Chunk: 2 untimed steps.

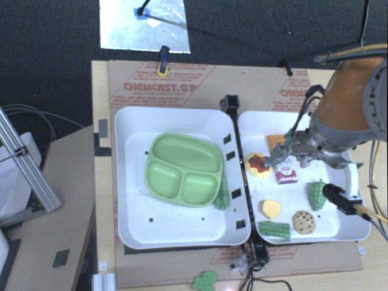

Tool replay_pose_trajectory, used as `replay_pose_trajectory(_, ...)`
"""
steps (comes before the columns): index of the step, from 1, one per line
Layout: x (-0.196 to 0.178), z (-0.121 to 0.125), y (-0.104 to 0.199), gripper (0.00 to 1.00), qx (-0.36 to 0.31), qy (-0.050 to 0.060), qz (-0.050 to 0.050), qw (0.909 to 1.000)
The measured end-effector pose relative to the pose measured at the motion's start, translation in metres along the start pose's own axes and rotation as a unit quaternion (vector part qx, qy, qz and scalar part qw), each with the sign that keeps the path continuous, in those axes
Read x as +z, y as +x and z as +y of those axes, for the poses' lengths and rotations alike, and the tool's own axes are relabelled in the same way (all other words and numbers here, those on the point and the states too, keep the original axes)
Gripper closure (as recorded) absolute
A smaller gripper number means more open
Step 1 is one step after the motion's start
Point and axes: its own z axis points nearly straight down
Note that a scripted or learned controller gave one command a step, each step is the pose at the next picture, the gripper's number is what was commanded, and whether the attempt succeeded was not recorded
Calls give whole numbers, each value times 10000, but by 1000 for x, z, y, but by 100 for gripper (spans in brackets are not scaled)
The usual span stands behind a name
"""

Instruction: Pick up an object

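The hand (280,155) is too blurred to read its fingers. Behind it the arm (354,105) runs off the right edge and covers part of the orange piece (274,141). Just beside the hand, the red packet (285,174) has print too small to tell.

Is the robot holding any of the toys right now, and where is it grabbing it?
It cannot be told. The gripper hangs low over the right bin, close to the red and yellow toy and the small red packet.

Two white bins (130,223) sit side by side. The left one holds one green divided plate (183,169). The right bin (257,126) holds seven small toy foods, including one cookie (303,222) and one yellow piece (271,209).
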Motion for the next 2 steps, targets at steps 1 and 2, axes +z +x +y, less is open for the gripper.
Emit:
replay_pose_trajectory(1, 123, -15, -82, 0, 39, 20, -8, 10000)
replay_pose_trajectory(2, 45, -37, -11, 0, -21, 9, 5, 10000)
